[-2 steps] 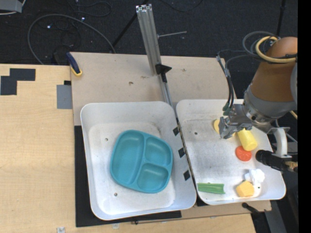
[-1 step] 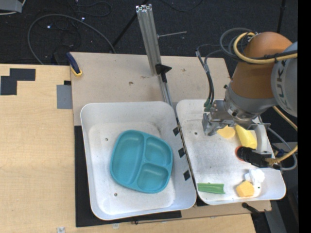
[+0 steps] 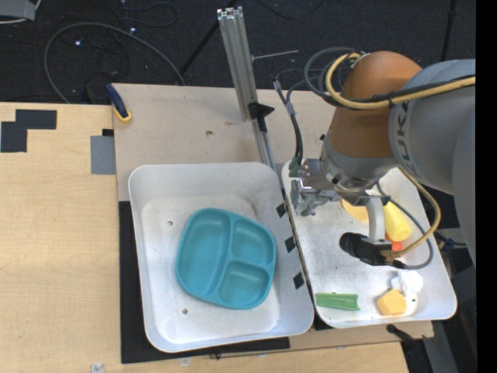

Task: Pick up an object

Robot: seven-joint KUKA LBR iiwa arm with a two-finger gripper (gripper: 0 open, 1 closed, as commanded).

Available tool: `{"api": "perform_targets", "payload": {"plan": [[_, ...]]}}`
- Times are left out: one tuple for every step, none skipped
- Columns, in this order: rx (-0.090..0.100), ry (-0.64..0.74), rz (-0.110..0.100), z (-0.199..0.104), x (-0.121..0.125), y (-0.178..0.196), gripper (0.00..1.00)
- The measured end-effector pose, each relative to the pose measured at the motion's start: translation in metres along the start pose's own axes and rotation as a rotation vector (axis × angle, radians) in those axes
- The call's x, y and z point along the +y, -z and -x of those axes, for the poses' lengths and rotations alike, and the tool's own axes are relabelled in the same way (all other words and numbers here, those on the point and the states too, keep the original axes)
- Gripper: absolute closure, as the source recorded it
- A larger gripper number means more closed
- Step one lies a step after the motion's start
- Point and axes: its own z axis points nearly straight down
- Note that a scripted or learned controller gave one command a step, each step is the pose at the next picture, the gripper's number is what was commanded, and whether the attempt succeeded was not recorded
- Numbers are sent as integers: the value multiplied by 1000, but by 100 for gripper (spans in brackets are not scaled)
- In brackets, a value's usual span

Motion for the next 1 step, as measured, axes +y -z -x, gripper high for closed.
{"api": "perform_targets", "payload": {"plan": [[-1,0,3,-52,11,5,100]]}}
